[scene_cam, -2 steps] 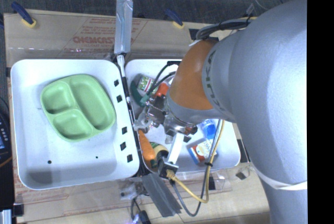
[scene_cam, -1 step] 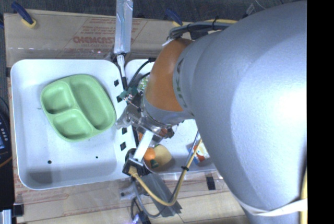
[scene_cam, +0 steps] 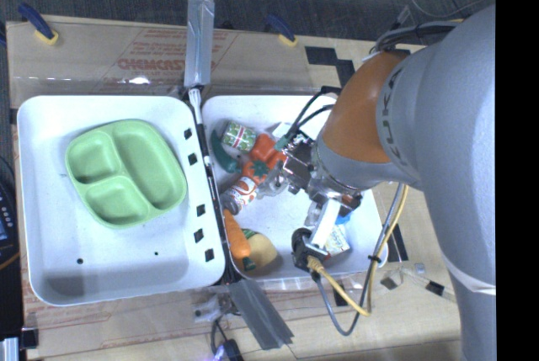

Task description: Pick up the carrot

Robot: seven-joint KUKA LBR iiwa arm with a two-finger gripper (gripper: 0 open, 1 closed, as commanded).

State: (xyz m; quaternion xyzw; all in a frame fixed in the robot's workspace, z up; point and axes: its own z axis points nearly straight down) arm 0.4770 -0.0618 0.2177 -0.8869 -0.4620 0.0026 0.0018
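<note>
Dark ribbed floor up top, then a cardboard-covered bench (scene_cam: 101,56) carrying two shallow white plastic bins side by side, with a strip of grey tape (scene_cam: 199,39) running down over the joint between them. The left white bin (scene_cam: 38,208) holds a pale green three-compartment plate (scene_cam: 126,172) and not much else. The right white bin (scene_cam: 253,107) is the busy one: a green and red can-like thing (scene_cam: 236,137) near the divider, an orange and white cylinder (scene_cam: 242,193) below it, and a yellowish rounded item (scene_cam: 263,252) down at the near wall. The small orange carrot (scene_cam: 237,238) lies right along the divider in the right bin's lower left corner, touching the yellowish item and sitting just under the orange and white cylinder. The grey arm with the orange band (scene_cam: 362,124) hangs over the middle of that bin, and the gripper (scene_cam: 290,167) looks to be down among the clutter, near the centre rather than over the carrot. Honestly can't tell what state it's in, the wrist hardware and cables block it. So progress-wise I'd say basically nothing is done yet: the carrot is flat on the bin floor, apart from the gripper, and the whole move-over, grab and lift is left to do.
</note>
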